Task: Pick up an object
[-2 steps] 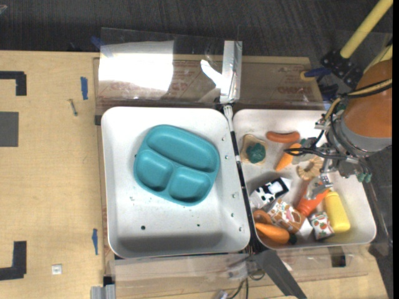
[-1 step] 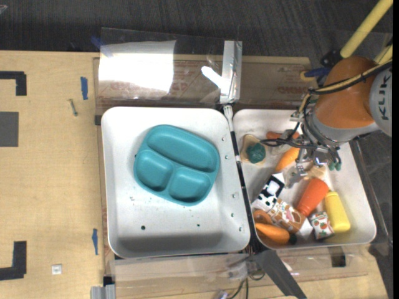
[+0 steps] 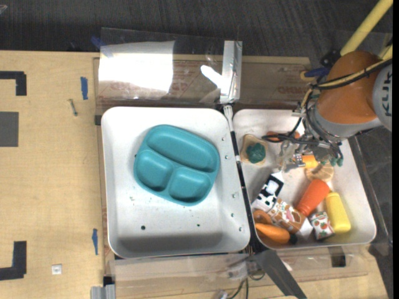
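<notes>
Reaching in from the right, the grey arm with its glossy orange band (image 3: pixel 349 95) hangs over the upper part of the right bin (image 3: pixel 361 167), a shallow white tray with rounded corners. Its gripper (image 3: pixel 302 154) is a tangle of thin metal parts and wires, and whether the fingers are apart or closed cannot be told from this slanted view; nothing is plainly held between them.

Just left of the gripper lies a small round teal object (image 3: pixel 255 152) on a tan base. Below the gripper a smooth orange bottle shape (image 3: pixel 312 195) lies tilted, with a yellow rounded bottle (image 3: pixel 337 210) just right of it. Further below and to the left sit a black-and-white patterned block (image 3: pixel 269 192), a printed carton (image 3: pixel 287 215) and an orange carrot-like piece (image 3: pixel 272 232) near the bin's lower edge.

Well to the left of the gripper, the left bin (image 3: pixel 118 185) holds a matte teal plate (image 3: pixel 177 163) with three rounded compartments.
</notes>
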{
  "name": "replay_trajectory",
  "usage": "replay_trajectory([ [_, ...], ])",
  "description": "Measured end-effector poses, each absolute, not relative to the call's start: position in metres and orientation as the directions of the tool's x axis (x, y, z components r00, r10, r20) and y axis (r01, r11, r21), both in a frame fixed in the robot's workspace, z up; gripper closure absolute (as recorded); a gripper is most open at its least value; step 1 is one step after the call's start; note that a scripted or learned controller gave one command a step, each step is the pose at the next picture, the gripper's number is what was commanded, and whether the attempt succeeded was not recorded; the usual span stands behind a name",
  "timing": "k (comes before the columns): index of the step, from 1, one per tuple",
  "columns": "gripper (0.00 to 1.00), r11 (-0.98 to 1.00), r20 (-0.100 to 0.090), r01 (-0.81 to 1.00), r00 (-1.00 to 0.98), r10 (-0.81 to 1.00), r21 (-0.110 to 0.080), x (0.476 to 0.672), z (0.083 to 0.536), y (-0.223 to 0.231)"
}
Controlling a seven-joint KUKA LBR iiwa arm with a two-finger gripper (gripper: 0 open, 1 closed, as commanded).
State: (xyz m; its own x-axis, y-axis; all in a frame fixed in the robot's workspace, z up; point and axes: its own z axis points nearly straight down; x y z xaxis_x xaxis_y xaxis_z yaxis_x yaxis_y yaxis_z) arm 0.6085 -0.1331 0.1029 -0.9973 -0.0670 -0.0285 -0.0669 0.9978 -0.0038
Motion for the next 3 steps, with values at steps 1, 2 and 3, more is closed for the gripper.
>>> replay_trajectory([
  [1,1.00,0.996,-0.018,-0.089,-0.996,-0.089,-0.003,0.653,0.240,-0.121],
  [2,0.00,0.996,-0.007,-0.088,-0.996,-0.088,0.000,0.650,0.233,-0.120],
  [3,0.00,0.989,0.004,-0.151,-0.989,-0.151,0.003,0.586,0.119,-0.122],
])
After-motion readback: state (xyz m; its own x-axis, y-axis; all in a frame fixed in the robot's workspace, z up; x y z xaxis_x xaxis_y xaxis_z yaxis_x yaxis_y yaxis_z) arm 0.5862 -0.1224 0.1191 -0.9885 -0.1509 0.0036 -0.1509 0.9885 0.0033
